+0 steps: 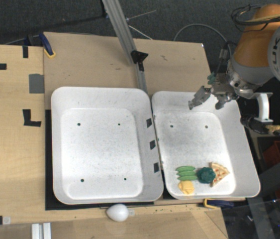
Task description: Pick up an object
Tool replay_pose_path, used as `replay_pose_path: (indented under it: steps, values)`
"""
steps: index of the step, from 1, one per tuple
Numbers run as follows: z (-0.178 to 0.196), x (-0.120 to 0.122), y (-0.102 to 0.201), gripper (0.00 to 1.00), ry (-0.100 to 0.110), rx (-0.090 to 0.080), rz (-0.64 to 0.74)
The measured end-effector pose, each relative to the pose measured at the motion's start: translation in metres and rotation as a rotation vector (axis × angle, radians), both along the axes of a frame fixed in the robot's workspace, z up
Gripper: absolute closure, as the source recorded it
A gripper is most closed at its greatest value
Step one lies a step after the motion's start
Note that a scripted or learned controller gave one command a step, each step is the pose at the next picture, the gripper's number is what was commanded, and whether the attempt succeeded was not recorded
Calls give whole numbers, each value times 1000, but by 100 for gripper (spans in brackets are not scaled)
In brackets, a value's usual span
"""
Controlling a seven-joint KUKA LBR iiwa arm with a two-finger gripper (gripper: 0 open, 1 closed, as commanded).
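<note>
A small cluster of toy food lies at the near end of the right bin [239, 128]: a green pea pod [185, 172], a dark green broccoli-like piece [206, 175], a pizza slice [220, 172] and a yellow piece [186, 186]. My gripper [209, 100] hangs over the far end of that bin, well away from the cluster. Its two grey fingers are spread apart with nothing between them.
The left bin [55, 133] sits beside the right one. A white egg-shaped object [118, 212] rests on the bench just in front of the left bin. A slanted metal rail [125, 34] rises behind the bins. A blue and yellow clamp [47, 46] grips the board's far left corner.
</note>
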State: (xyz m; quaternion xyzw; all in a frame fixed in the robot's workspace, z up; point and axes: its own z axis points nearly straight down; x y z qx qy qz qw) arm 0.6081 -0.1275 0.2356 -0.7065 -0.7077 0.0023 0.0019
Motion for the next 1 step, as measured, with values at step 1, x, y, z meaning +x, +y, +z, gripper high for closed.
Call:
replay_pose_path:
  steps: [1]
  values:
    - [-65, 0, 1, 0, 2, 1, 0]
